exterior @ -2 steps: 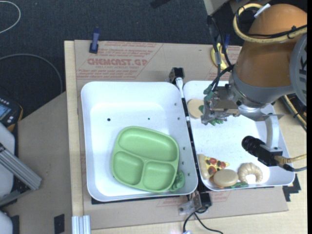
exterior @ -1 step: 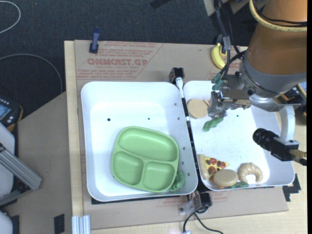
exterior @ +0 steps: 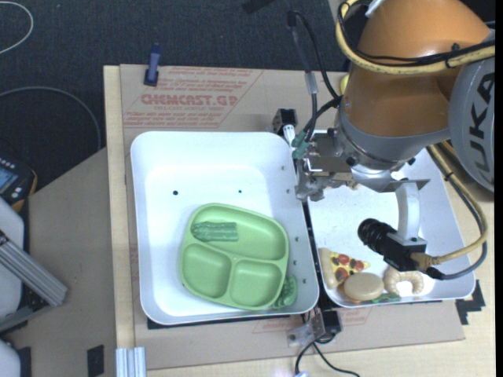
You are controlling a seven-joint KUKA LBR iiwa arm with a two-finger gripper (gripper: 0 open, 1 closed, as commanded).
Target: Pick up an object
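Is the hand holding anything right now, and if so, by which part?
Cannot be told: the arm covers most of the hand. The green tray and the pizza slice lie apart from it.

Left white bin (exterior: 196, 171): flat green three-section plastic plate (exterior: 236, 261), ridged green pickle (exterior: 215, 231) in its top section. Right white bin (exterior: 346, 218), front: toy pizza slice (exterior: 339, 264), round tan bun (exterior: 363, 287), pale pastry ring (exterior: 407, 281).
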